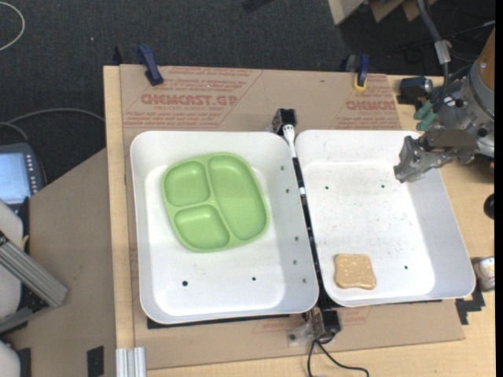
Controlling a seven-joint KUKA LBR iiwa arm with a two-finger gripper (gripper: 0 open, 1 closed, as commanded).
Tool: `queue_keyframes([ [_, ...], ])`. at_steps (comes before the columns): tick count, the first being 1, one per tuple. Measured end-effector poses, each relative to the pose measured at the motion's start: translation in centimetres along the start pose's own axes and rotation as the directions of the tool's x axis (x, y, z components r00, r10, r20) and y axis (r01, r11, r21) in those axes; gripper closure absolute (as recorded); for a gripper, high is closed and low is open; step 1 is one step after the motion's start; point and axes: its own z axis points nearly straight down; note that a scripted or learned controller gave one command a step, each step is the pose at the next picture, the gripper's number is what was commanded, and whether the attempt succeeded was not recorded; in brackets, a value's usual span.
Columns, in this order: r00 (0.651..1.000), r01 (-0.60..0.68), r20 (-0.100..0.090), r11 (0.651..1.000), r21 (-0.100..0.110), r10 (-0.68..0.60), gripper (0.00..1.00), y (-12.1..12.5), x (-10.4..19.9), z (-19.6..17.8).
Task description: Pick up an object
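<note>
A tan, square slice of toast (355, 272) lies flat near the front edge of the right bin (369, 203). A green plate with three compartments (214, 202) rests in the left bin (157, 265). My gripper (409, 166) hangs over the right bin's far right part, well behind the toast and apart from it. Nothing shows between its fingers.
Both bins sit on a brown board held by a blue clamp (148, 64) at the back left and another (361, 72) at the back right. A black bar (297, 181) runs between the bins. Small dark specks dot the right bin's floor.
</note>
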Motion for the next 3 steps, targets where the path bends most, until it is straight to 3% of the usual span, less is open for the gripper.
queue_keyframes([
  [1,1.000,0.003,0.002,0.999,-0.034,-0.003,1.00,3.0,1.8,-13.2],
  [2,1.000,0.003,0.000,1.000,-0.009,-0.003,1.00,-0.1,4.5,-9.3],
  [3,1.000,0.000,0.002,1.000,-0.003,0.000,1.00,0.1,5.5,0.6],
])
